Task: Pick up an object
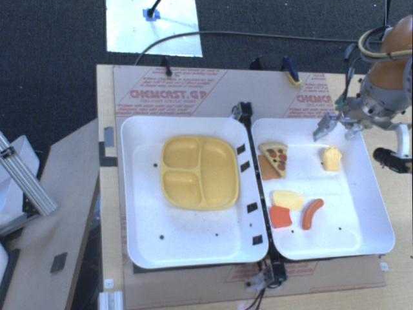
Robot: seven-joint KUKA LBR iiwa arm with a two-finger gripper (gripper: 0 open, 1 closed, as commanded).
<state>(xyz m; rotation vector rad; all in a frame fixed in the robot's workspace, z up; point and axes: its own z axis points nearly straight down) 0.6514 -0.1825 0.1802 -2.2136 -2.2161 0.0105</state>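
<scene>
The right bin [361, 237] holds several toy foods. A pizza slice [275, 154] lies at its left, over a brown piece [266, 168]. A pale yellow piece [331, 159] sits at the upper right. Lower down are a yellow wedge [288, 199], an orange block [281, 216] and a red sausage [312, 213]. My gripper [337, 130] hangs over the bin's far right corner, just above and behind the pale yellow piece. Its two fingers stand apart, open, with nothing between them.
The left bin [148, 237] holds a yellow divided plate [199, 173]. A black clip strip [251, 186] runs along the seam between the bins. A blue clamp [290, 70] and a cable [193, 41] lie behind the bins. An aluminium frame [26, 179] juts in at the far left.
</scene>
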